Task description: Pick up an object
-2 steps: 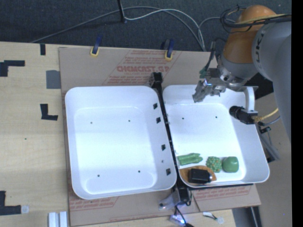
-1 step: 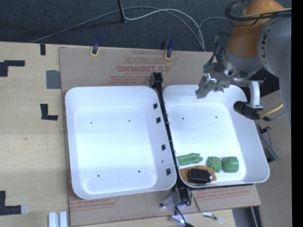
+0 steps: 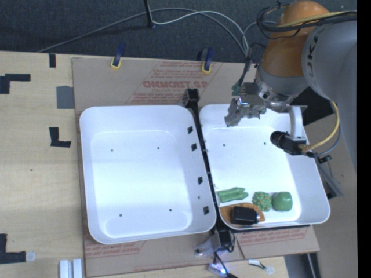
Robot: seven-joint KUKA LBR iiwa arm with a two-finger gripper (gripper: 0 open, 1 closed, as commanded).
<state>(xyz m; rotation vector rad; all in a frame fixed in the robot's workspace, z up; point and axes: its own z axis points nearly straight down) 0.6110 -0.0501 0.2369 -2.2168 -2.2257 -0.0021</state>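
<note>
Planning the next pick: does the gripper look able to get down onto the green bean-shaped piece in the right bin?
Probably yes. The green piece lies exposed on the right bin floor, apart from the neighbouring objects, and the gripper hangs over that bin's far end with open floor between.

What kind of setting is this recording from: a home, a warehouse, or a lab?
Most likely a robotics lab test bench. Two white bins sit clamped side by side on a cardboard sheet, tape marks dot the wooden bench, and a robot arm hangs over a few small toy-like objects.
</note>
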